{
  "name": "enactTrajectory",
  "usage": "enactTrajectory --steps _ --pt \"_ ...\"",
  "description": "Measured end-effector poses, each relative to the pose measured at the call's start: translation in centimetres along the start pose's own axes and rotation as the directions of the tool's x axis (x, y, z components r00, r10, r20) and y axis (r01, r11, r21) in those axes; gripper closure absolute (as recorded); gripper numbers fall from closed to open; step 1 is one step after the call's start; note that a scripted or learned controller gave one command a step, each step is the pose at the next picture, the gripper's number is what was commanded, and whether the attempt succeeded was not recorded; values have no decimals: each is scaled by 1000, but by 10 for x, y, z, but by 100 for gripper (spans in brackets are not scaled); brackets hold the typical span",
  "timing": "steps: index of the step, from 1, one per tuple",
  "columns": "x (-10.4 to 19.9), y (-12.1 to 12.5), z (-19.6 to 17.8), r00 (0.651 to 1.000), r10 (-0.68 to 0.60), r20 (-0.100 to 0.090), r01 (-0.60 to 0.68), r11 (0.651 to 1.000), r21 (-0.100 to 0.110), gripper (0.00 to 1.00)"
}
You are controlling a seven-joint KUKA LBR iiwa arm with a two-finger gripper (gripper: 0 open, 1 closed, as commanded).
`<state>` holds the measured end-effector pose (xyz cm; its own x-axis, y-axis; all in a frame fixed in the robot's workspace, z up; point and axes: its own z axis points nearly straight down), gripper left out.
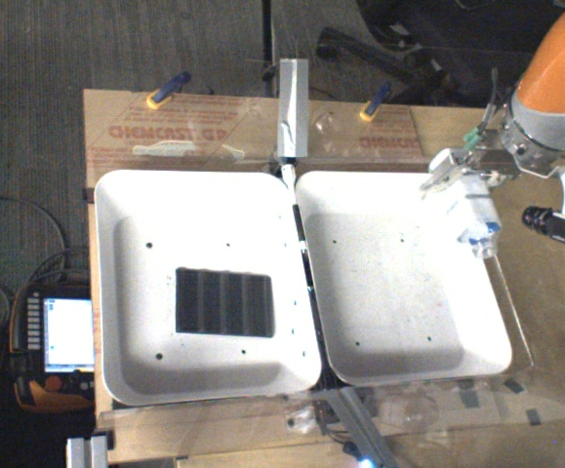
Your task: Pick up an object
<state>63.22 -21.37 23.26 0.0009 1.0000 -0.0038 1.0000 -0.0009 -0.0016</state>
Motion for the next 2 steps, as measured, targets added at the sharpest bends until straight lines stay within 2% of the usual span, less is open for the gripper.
enactTrajectory --steps 1,2 --pt "4 24 -91 989 150 0 -150 989 0 0" --pt "2 10 119 1000 9 -4 -9 1000 1 0"
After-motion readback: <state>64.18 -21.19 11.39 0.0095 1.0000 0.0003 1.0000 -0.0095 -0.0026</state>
